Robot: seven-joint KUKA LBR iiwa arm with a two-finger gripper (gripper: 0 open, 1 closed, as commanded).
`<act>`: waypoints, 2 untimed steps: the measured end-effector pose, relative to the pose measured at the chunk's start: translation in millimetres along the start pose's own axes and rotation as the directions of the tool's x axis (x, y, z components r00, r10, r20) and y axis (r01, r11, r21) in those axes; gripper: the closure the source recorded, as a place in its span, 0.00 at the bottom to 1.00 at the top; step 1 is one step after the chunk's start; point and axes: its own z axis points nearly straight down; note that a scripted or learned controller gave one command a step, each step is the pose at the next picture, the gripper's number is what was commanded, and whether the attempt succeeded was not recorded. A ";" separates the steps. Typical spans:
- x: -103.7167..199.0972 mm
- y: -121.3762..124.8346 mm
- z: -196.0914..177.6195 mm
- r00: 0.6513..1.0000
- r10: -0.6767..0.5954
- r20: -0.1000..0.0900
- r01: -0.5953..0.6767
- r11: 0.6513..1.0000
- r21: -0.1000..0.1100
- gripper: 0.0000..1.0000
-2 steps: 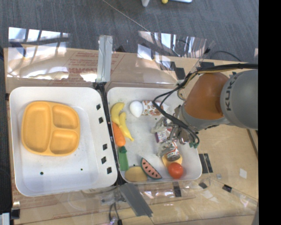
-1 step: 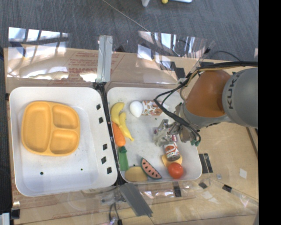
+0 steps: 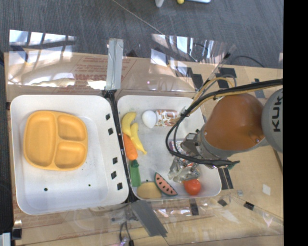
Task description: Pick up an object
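— Where's my gripper (image 3: 183, 169)?
— Low in the right bin (image 3: 159, 103), beside the tomato (image 3: 192, 186). Jaw state: can't tell.
— Nearest object?
— Watermelon slice (image 3: 165, 185), near front wall, long axis diagonal, pointing toward front right.

This is a robotics lab or test cell. A grey KUKA arm (image 3: 240, 122) with an orange band and loose black cables (image 3: 226, 91) reaches over a tabletop (image 3: 260, 192) of taped cardboard. Two shallow white bins (image 3: 62, 197) sit side by side behind clear plastic sheeting (image 3: 43, 41), holding toy food and an orange divided plate (image 3: 55, 140). Grey office carpet (image 3: 72, 14) lies beyond.
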 end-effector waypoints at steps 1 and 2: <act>-39.8 -41.0 -129.0 0.997 0.073 0.006 -0.073 0.997 0.011 1.00; -94.5 -24.6 -63.9 0.991 0.135 0.000 -0.135 0.991 -0.003 1.00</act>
